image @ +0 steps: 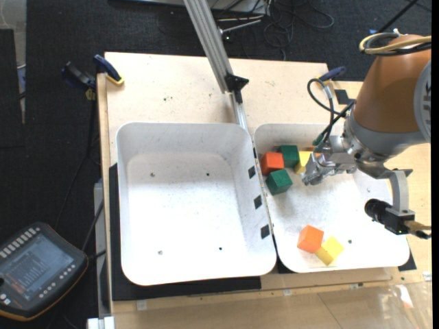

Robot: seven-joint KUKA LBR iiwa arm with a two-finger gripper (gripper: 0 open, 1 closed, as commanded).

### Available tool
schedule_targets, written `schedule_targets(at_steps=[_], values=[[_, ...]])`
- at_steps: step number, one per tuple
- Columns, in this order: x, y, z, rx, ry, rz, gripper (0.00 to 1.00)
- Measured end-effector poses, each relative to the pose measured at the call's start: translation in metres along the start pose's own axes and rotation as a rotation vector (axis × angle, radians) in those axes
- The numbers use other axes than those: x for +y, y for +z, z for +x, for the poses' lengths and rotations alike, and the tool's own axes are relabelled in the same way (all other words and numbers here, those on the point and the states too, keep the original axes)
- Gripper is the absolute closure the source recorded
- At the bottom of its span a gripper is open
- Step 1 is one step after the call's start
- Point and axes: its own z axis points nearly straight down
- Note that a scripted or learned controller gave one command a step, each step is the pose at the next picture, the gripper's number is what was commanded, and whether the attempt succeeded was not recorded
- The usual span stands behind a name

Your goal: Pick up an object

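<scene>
The right bin (370,252) holds several small blocks. Near its back left lie an orange block (274,161), a green block (288,153), a yellow block (304,159) and a second green block (279,181), bunched together. Toward the front lie another orange block (310,238) and a yellow block (330,250), touching each other. My gripper (313,175) hangs low over the right bin, just right of the back cluster and close to the yellow block there. The wrist hides what is directly beneath it.
The left bin (137,149) sits beside the right one, and their walls meet at mid-bench. A slanted metal rail (209,33) runs from the back down to that divide. Cables (329,101) trail behind the arm.
</scene>
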Motion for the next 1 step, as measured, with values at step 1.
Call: schedule_targets(at_steps=[1], values=[[0.0,0.0138,0.0453,0.0,0.001,0.001,1.0]])
